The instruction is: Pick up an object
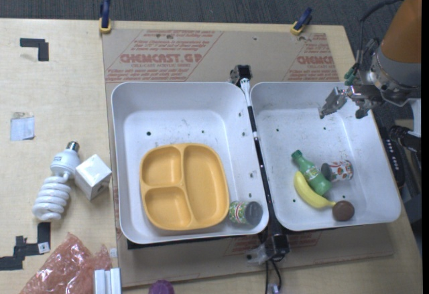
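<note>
The right bin (375, 152) holds a green bottle (310, 171), a yellow banana (310, 193), a small red and white can (337, 171) and a brown round object (343, 210), all bunched near its front. My gripper (346, 102) hangs above the back right part of this bin, well behind those objects, open with nothing between its fingers. In the left bin (127, 152) lies a yellow divided plate (183, 186), and a small can (243, 213) rests on its side at the front right corner.
A cardboard sheet (167, 51) lies under both bins, held by clamps (104, 15) at the back. Left of the bins sit a spiral light bulb (55, 185), a white cube (92, 176) and a red mesh bag (64, 266).
</note>
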